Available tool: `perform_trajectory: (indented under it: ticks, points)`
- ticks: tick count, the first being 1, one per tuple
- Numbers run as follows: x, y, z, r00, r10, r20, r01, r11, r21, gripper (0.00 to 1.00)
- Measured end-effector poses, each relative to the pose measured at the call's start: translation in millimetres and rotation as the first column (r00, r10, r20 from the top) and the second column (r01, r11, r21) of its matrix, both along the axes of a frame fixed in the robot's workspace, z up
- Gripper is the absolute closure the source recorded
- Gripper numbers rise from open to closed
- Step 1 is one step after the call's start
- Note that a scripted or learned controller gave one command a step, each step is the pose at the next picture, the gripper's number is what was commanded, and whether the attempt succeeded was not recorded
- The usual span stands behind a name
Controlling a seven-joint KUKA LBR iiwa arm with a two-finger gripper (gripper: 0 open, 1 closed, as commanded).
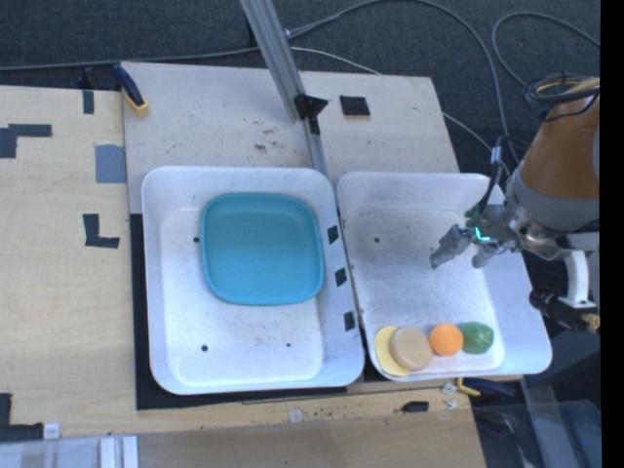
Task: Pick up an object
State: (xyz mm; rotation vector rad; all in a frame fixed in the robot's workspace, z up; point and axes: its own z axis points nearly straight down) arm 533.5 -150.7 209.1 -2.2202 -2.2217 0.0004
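Observation:
My gripper (466, 253) hangs over the right side of the right bin (409, 213), its two fingers spread open with nothing between them. Along that bin's front wall lies a row of small items: a yellow disc (386, 351) partly under a tan round piece (411, 348), an orange ball (447, 339) and a green ball (478, 336). They lie well below and in front of the gripper. A blue square plate (262, 248) rests in the left bin (166, 291).
A slanted metal rod (283, 61) crosses the board behind the bins and ends at a black clamp (310, 107). Cables loop over the dark floor at the back right. The arm's orange band (565, 149) stands at the right edge.

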Motion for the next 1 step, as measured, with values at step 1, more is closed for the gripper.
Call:
perform_trajectory:
  ticks: [1]
  points:
    - [0.0,0.0,0.0,1.000,0.000,0.000,0.000,1.000,0.000,0.00]
